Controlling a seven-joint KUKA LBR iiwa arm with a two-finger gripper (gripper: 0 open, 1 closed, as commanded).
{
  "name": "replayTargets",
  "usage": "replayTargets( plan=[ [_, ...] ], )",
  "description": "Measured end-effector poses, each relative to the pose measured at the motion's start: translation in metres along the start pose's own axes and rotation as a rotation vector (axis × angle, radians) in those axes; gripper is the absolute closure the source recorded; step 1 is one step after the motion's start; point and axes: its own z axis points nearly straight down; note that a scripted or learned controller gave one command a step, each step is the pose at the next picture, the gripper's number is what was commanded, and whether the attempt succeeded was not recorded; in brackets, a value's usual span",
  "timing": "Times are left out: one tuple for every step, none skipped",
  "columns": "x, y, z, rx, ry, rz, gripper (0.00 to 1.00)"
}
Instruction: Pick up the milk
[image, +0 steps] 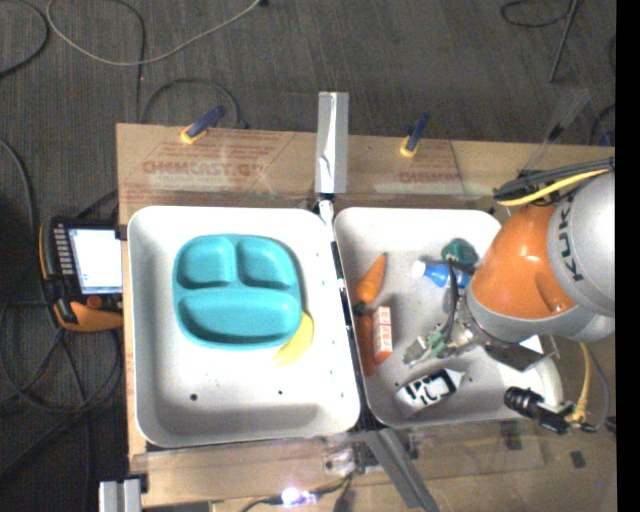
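Plainly, we take the milk (431, 386) to be the small black-and-white carton lying on its side near the front wall of the right bin (400, 225), just below the gripper (428, 347). We judge it light and fairly stiff, a toy-sized box with smooth printed faces that could slip or skid along the bin floor if nudged from one end. The sensible hold is across its narrow width, fingers on the two long flat sides, near the middle so it does not pivot.

It looks like a short rectangular pack, white at the ends with a dark panel and pale marking in the centre, lying slightly askew.

We cannot tell how wide the gripper stands, and we see nothing held in it; it hangs just above the carton, apart from it as far as we can judge.

Nearby in the same bin lie a carrot (371, 279), a reddish packet (381, 334) and a blue-capped bottle (435, 271). The left bin (150, 400) bears a teal tray (238, 290) and a banana (297, 343).
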Motion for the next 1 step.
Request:
replayTargets(
  plan=[
    [0.0065,0.0017,0.0096,0.001,-0.007,-0.130,1.00]
  ],
)
